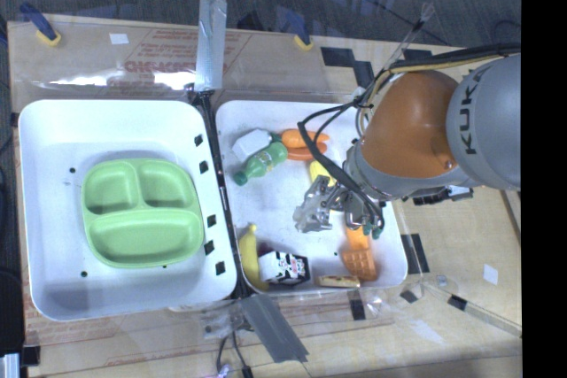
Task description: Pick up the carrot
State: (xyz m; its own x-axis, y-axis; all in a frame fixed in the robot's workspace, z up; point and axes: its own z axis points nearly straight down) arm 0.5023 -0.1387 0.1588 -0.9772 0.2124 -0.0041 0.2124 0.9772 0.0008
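I see the arm [425, 137] over the right bin [266, 115], and its gripper [323, 206] hangs low in the middle of this bin, but I cannot tell its state. The carrot [304, 138] lies near the far wall, beside the green bottle [260, 164] and apart from the gripper. I think it can catch the bottle instead, because the two lie so close.

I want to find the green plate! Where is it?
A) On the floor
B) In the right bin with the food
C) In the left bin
C: the green plate with its three sections lies in the left bin, while the carrot and green bottle lie in the right bin.
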